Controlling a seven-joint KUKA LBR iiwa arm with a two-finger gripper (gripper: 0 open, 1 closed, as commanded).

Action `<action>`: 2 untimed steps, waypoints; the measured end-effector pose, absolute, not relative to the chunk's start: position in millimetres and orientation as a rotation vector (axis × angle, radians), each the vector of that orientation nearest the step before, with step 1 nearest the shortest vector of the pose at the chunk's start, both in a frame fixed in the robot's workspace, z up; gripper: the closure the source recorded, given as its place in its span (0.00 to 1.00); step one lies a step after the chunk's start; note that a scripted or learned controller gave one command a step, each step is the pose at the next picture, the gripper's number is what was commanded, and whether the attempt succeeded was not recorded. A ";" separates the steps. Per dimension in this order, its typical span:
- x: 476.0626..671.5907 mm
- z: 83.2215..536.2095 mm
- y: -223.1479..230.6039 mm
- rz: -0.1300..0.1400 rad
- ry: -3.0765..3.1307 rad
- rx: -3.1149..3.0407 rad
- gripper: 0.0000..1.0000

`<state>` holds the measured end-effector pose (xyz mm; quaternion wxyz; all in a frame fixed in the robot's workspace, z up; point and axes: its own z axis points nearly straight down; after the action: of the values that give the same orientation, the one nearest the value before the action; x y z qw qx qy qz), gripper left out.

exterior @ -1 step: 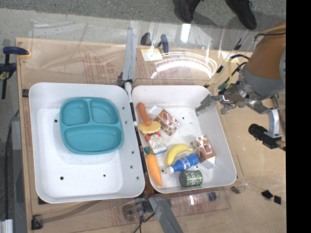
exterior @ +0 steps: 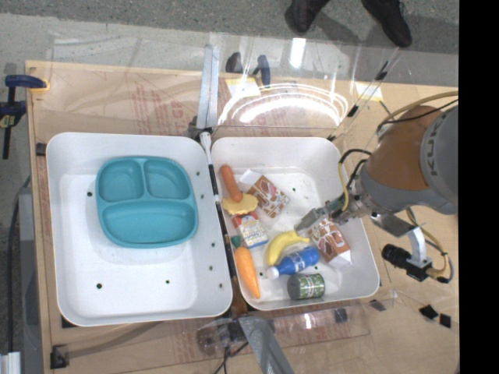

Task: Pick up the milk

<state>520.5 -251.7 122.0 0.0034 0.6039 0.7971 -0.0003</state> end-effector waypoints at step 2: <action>498.8 98.9 -252.6 -0.005 2.399 2.025 1.00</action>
<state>498.8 -252.6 98.9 0.0008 0.6451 0.7641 -0.0015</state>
